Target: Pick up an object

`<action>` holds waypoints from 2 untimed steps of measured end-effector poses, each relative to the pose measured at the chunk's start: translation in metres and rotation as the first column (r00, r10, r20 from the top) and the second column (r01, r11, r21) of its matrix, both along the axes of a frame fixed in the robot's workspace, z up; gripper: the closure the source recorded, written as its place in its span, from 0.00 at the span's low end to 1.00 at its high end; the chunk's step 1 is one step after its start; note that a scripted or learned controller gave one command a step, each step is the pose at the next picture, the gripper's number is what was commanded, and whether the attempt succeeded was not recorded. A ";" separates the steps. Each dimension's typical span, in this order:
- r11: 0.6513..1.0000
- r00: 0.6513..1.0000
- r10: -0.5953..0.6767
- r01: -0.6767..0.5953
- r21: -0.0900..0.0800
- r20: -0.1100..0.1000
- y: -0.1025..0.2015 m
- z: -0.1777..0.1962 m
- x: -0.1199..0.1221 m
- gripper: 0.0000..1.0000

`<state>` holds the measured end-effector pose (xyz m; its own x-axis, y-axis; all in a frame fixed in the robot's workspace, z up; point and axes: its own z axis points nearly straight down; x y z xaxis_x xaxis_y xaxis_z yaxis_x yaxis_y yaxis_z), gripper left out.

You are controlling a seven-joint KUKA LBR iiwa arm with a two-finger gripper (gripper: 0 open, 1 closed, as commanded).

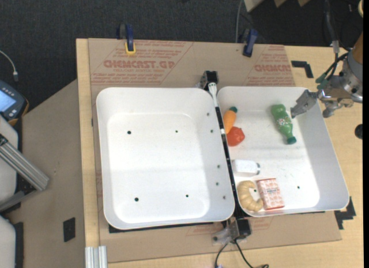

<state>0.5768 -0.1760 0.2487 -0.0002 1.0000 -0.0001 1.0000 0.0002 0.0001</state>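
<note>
So the gripper [316,101] is hanging at the far right edge of the right bin [323,163], fingers spread apart with nothing between them.

The closest thing to it is the green bottle [282,123], lying flat just off the finger that points into the bin. I'd go for that one. It looks like a small plastic toy bottle, so probably light and stiff, but round and smooth, meaning it could roll or squirt out of a pinch. Best bet is the middle of the body, squeezing across the narrow width.

Its long axis runs roughly away-to-near in the camera view, slightly slanted. The fat end is nearest the gripper and the narrower cap end points away from it toward the bin's front.
</note>
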 end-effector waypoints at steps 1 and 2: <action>1.000 1.000 0.002 -0.002 -0.004 0.008 -0.032 0.039 0.041 0.00; 1.000 1.000 0.002 -0.002 -0.006 0.014 -0.048 0.138 0.069 0.00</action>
